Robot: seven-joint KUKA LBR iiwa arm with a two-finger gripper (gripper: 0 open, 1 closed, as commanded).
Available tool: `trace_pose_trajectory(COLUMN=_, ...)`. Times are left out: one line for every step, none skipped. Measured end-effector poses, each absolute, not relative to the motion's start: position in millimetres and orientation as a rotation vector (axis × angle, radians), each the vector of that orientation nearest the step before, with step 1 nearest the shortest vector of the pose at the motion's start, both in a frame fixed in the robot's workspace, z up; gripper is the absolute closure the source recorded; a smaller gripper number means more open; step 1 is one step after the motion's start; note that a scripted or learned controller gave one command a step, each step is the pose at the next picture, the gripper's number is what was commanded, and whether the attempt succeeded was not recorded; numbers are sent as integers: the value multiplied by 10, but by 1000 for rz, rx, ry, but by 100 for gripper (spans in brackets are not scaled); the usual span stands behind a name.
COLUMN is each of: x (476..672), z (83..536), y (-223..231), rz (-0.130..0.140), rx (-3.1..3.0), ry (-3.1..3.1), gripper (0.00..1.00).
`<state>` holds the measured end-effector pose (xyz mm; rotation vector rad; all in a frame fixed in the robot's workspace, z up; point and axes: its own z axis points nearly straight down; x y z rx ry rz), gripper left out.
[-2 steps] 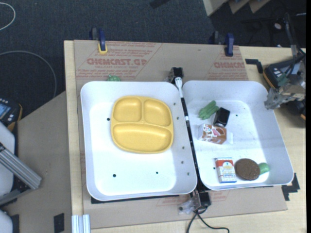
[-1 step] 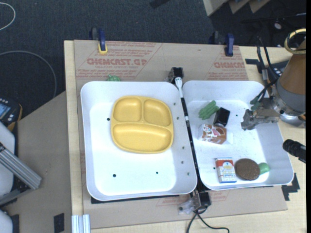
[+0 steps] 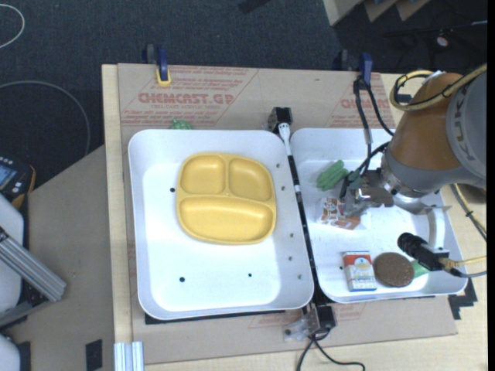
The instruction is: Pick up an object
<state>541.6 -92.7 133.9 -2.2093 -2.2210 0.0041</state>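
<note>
The arm (image 3: 433, 137) comes in from 3 o'clock and bends down over the right bin (image 3: 325, 253), one of two white bins set side by side on the counter (image 3: 193, 91). Its claw (image 3: 354, 195) hangs low near the middle of that bin, and from this angle I cannot tell how far open it is or whether it has hold of anything. A small printed packet (image 3: 338, 213), red and white with some brown, lies on the bin floor just beside the claw, at about 7 o'clock from it, and whether the two touch is unclear. A green piece (image 3: 331, 175) lies at 10 o'clock from the claw, near it but apart. Toward the bin's 6 o'clock edge a small red-and-white box (image 3: 359, 272) lies flat, with a brown disc (image 3: 394, 270) just beside it at its 3 o'clock. The left bin (image 3: 155, 230) holds a yellow divided plate (image 3: 227, 198) with three compartments, lying toward the bin's 12 o'clock half, well apart from the claw.
</note>
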Motion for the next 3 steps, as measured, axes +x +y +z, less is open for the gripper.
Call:
trace_pose_trajectory(x=5064, z=1872, y=-66, rz=-3, rx=-2209, ry=-2228, gripper=100)
trace_pose_trajectory(x=4884, z=3677, y=67, rz=-25, rx=-2225, ry=-2236, gripper=100)
trace_pose_trajectory(x=4864, z=4335, y=675, rz=-15, rx=-2216, ry=-2234, gripper=100)
